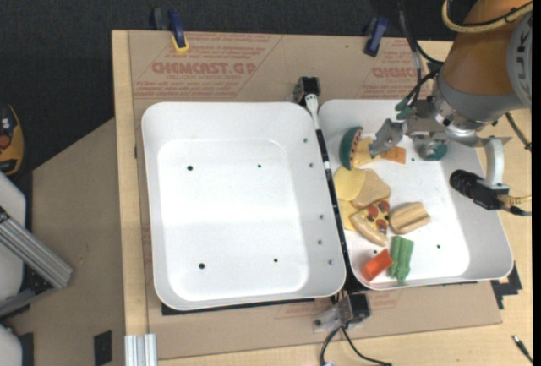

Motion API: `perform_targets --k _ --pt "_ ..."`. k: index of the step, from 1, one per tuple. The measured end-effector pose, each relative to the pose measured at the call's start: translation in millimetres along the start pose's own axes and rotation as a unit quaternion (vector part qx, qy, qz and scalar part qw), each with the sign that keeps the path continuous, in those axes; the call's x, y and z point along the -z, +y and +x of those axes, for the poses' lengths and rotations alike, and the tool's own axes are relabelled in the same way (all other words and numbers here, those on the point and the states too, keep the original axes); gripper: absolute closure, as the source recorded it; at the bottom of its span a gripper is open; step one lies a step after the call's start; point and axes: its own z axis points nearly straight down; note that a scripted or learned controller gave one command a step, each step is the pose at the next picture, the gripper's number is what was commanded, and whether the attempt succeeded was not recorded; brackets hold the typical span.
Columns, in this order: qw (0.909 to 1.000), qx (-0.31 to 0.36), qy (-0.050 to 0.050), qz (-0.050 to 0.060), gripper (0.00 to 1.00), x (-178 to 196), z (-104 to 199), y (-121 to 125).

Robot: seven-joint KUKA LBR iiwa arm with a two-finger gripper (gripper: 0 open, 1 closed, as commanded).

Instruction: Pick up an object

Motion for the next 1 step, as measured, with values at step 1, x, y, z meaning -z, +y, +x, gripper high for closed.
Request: perform_targets --k 1 --pt "1.0000 -0.001 -0.001 0.000 0.00 -83.3 -35.9 41.9"
